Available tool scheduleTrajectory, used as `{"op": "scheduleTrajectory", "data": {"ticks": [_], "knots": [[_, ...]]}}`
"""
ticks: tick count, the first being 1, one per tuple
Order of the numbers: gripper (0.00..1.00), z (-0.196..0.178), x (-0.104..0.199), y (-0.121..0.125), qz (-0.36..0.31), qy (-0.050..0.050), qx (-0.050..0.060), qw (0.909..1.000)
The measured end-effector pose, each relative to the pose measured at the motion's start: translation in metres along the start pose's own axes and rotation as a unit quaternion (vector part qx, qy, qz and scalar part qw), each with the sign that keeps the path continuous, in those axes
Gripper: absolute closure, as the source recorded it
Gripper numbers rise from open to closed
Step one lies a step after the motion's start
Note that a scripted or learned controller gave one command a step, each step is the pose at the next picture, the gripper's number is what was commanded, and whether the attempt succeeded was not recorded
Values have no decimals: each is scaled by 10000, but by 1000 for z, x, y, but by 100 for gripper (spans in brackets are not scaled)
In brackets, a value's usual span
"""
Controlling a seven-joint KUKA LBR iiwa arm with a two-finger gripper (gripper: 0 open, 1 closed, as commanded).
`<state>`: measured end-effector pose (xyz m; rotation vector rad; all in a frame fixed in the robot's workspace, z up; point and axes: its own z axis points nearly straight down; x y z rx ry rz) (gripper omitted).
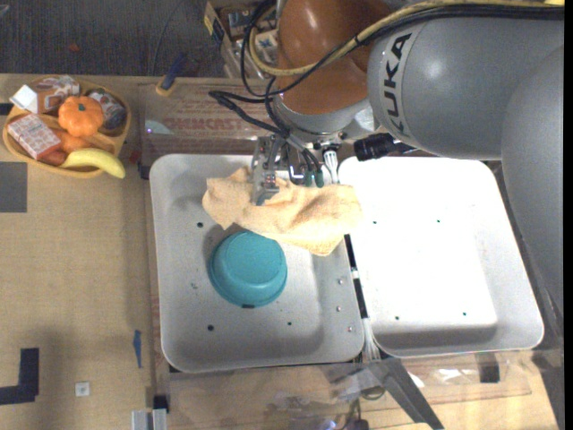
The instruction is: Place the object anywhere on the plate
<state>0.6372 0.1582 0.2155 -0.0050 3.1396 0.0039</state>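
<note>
A teal round plate (249,269) lies in the left white bin (179,330), near its middle. A crumpled yellow cloth (304,218) lies behind the plate, its front edge draped over the plate's far rim and its right end reaching the divider between the bins. My gripper (263,191) comes down from the grey arm onto the left part of the cloth. Its fingers (266,170) stand close together with a fold of the cloth pinched between them. The arm's wrist hides the back of the cloth.
The right white bin (439,267) stands beside the left one, with the arm's big grey body above its back right. On the bench at the far left sits a wooden bowl of toy food (67,128) with a banana and an orange pumpkin.
</note>
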Motion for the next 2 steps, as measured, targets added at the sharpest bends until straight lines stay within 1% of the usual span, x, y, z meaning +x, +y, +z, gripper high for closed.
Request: {"op": "scheduleTrajectory", "data": {"ticks": [1, 2], "knots": [[100, -5, 8, 51, 4, -1, -1, 10000], [0, -6, 8, 51, 4, -4, -2, 10000]]}}
